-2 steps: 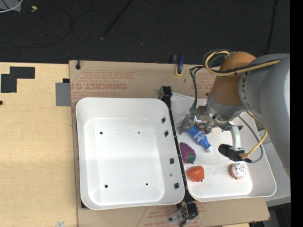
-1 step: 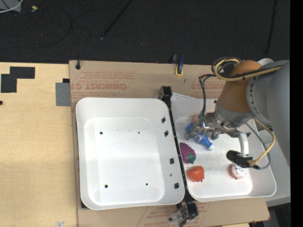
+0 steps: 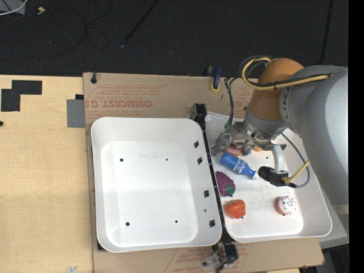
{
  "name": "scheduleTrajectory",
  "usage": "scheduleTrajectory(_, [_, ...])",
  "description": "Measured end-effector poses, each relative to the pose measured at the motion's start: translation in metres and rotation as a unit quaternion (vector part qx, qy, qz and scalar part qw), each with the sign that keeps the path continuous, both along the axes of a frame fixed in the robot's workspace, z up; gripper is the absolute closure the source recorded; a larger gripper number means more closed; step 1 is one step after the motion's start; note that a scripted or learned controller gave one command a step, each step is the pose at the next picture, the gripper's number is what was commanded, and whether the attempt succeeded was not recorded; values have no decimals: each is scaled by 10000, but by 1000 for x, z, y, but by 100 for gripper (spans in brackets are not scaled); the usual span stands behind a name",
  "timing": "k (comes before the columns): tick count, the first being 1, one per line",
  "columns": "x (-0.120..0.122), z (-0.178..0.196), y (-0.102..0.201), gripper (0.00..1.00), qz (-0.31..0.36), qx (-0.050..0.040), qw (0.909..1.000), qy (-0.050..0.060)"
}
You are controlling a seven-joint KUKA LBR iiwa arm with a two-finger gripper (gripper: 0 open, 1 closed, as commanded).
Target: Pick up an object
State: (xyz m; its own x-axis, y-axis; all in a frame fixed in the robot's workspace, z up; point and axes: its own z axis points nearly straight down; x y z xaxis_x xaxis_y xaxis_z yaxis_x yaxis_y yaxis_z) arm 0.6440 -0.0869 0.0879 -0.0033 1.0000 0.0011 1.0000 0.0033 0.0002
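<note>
Four small things in the right bin (image 3: 310,223), all loose on its white floor. Nearest the gripper (image 3: 234,147): a blue bottle (image 3: 238,165), on its side, slanted across the bin with one end toward the divider between the two bins. Just below it in the view, close to the bin's left wall, a purple object (image 3: 224,182), rounded, perhaps a toy fruit but too small to name with confidence. Further toward the front edge, a red object (image 3: 235,209), near the purple one but apart from it. Off toward the bin's right side, well apart from the other three, a white ball (image 3: 286,205) with reddish markings.

Gripper low over the back-left part of the right bin, just above the blue bottle in the view, below the orange band (image 3: 273,90) of the grey arm (image 3: 324,124) entering from the right. Open or closed: impossible to tell from this angle.

Left bin (image 3: 99,169) right beside the other, both on a brown cardboard sheet (image 3: 142,98) over the pale wooden bench (image 3: 40,181). At the sheet's far edge, a blue clamp (image 3: 215,79).
</note>
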Motion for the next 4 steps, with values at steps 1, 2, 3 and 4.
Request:
scheduleTrajectory(1, [-14,0,-27,0,-19,-10,10000,21])
scheduleTrajectory(2, [-14,9,-27,100,-20,1,10000,37])
scheduleTrajectory(3, [-14,9,-27,0,-21,1,10000,39])
scheduleTrajectory(4, [0,-1,6,0,-2,1,10000,9])
